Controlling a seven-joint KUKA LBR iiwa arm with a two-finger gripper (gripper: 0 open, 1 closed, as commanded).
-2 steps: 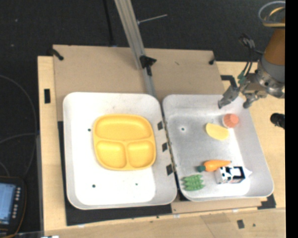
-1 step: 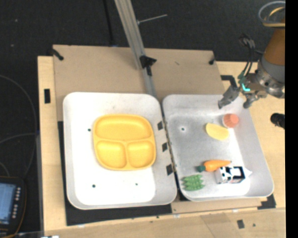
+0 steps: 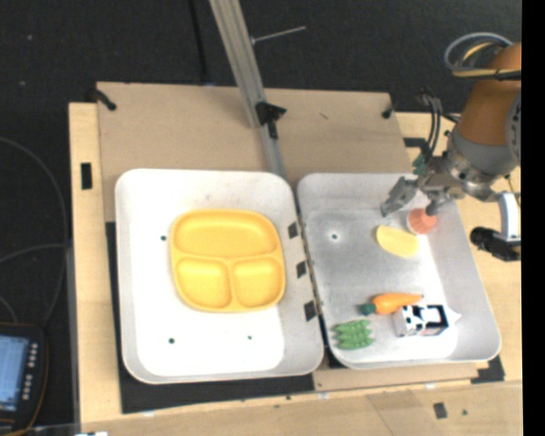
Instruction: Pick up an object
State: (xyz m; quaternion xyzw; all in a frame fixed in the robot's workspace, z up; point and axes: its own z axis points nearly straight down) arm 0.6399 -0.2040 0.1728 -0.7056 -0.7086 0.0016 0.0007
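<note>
Apparently the target is the red piece [image 3: 423,222] near the right bin's [image 3: 345,198] back right corner, with a banana [image 3: 397,241] just beside it. Over it hangs the gripper [image 3: 416,198], fingers spread and holding nothing. This looks like the approach; next it needs a descent and a close.

Carrot [image 3: 398,302], cow [image 3: 423,319] and greens [image 3: 353,335] lie along the front edge.

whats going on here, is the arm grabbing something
Not yet, by the look of it. The grey arm's gripper hangs over the top of the right bin, its fingers spread, just above a small pink-red object and a yellow banana-shaped piece. Nothing sits between the fingers. A toy carrot, a black-and-white block and a green piece lie lower in that bin. The left bin holds a yellow divided tray.
</note>
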